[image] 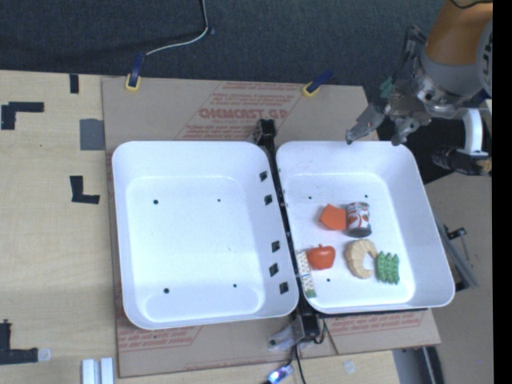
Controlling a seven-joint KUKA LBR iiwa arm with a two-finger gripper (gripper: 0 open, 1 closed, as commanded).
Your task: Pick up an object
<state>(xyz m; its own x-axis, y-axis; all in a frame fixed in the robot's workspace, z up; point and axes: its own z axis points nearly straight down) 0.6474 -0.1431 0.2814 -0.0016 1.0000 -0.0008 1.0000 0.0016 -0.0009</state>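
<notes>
Gripper (374,134) is hanging over the far rim of the right bin (400,160), near its back right corner, fingers spread apart with nothing between them. One fingertip (352,138) is pointing down-left toward the bin's back wall, the other is sitting just right of it near the rim. Arm is coming in from the upper right, orange band (456,26) tilted above the grey wrist, so the tool is leaning in at an angle rather than pointing straight down.

Objects are all sitting in the right bin, well apart from the gripper, clustered in the near half: an orange block (333,217) touching a small can (358,219), a red pepper-shaped piece (322,257) below them, a tan bagel-like ring (361,258) beside a green bumpy item (388,268). A thin printed strip (304,272) is lying along the bin's left wall, just beside the red piece.

Left bin (128,214) is sitting alongside, both bins resting on a cardboard sheet (200,110).
</notes>
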